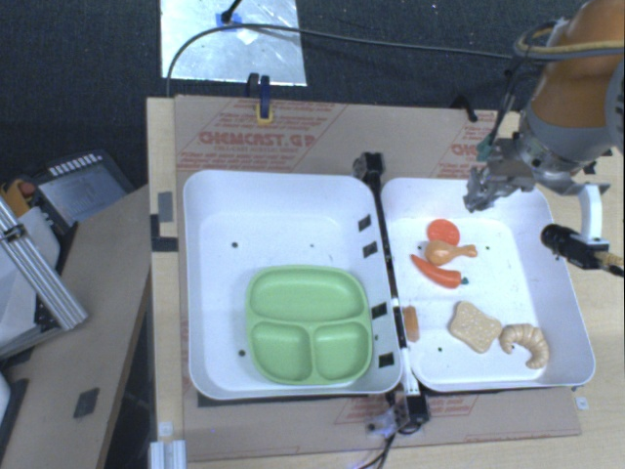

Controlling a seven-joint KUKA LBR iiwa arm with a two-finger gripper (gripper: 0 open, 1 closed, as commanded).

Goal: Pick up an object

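The gripper [485,191] hangs at the end of the arm [576,76] that comes in from the right. It sits over the far part of the right bin [518,274], close to that bin's far rim, and from this angle it is not possible to tell whether it is apart or together. Just near of it and a little to the left, but clear of it, a round red slice [442,230] lies on the bin floor. A tan drumstick [451,253] touches the slice's near side, and an orange-red pepper [437,273] lies slanted right beside the drumstick on its near side. Farther toward the near right, a piece of toast [475,327] lies flat, with a croissant [525,343] just to its right near the bin's near right corner. A small orange-brown stick [411,323] rests against the bin's left wall, close to the toast. The left bin [273,223] sits edge to edge with the right one and holds a green divided plate [308,322] in its near half. Both bins rest on a sheet of cardboard [293,135]. A blue and yellow clamp [262,99] grips the cardboard's far edge. Beyond that lies a square of shiny foil [232,27].
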